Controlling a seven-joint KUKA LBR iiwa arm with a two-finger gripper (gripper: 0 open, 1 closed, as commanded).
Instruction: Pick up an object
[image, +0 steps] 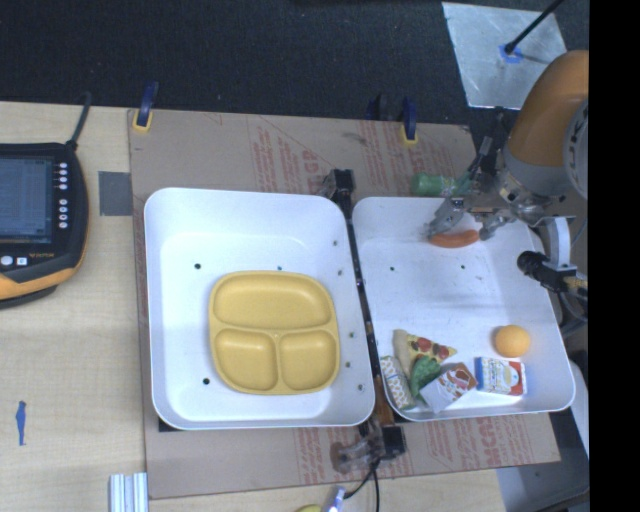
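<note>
You are looking at the gripper (468, 222) hanging spread-fingered directly over the orange sausage-like piece (454, 239) in the right bin's (545, 300) far corner, its long axis lying left-right, possibly already touching.

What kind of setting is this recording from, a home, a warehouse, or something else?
Most likely a robotics lab bench set up for pick trials. Two white bins sit on clamped cardboard, a teach pendant lies beside them, and the objects are toy food, such as a pizza slice and an orange ball.
</note>
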